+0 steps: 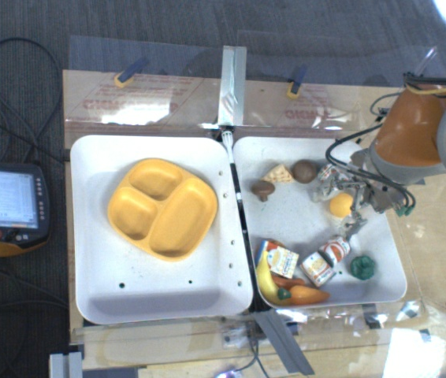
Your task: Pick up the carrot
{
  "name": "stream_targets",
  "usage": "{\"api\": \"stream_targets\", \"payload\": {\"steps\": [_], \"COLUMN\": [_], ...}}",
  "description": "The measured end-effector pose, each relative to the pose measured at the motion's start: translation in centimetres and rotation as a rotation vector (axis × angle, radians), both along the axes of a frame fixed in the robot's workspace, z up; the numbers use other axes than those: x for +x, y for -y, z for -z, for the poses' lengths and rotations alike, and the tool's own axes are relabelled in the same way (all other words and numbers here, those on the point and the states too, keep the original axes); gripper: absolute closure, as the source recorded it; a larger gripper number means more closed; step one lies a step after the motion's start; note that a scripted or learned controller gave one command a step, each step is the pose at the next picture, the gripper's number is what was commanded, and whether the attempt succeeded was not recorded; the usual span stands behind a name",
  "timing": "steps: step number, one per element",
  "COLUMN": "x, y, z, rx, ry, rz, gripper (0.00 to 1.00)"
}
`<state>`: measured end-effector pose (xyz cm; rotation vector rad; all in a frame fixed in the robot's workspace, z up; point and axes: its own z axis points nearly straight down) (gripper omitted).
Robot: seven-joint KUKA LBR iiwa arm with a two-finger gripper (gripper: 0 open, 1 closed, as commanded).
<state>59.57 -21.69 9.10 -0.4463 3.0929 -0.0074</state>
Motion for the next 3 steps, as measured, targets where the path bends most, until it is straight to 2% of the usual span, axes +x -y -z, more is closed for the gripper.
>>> {"api": "stream_targets", "payload": {"steps": [1, 2, 3], "x": [0.3, 2.2, 1.9], "y": [-0.1, -10.0, -9.6], "z": [-1.3, -13.1, -12.4], "rx": [-0.004, 0.004, 0.005], "ry": [0.007, 0.001, -0.013], "rz": [-0.002, 0.119, 0.126], "gripper": [1.0, 1.0, 0.0]}}
